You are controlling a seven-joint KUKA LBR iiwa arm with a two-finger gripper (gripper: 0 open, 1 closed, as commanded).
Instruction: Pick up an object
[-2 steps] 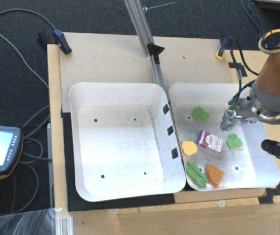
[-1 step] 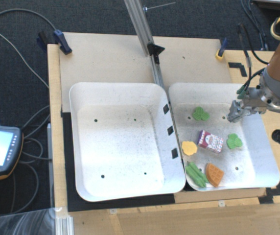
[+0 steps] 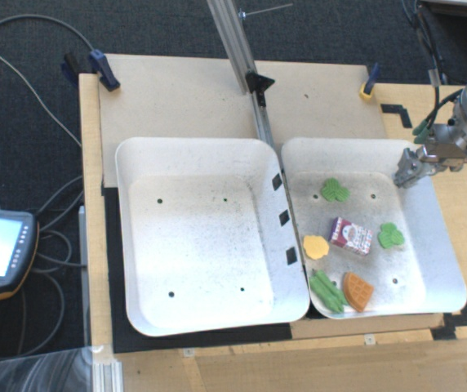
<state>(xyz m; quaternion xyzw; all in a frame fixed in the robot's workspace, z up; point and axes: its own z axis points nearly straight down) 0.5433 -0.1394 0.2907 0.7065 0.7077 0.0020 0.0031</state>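
Grey metal jaws [image 3: 407, 172] hang over the right white plastic bin [image 3: 446, 243]; I cannot tell their gap. Nearest them sits a green leafy toy [image 3: 335, 191].

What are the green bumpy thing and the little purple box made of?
The green bumpy thing looks like matte moulded plastic or rubber: one even colour, rounded lobes, no shine. The purple box looks like printed cardboard or plastic: flat faces, sharp edges, a white label. Neither is certain from here.
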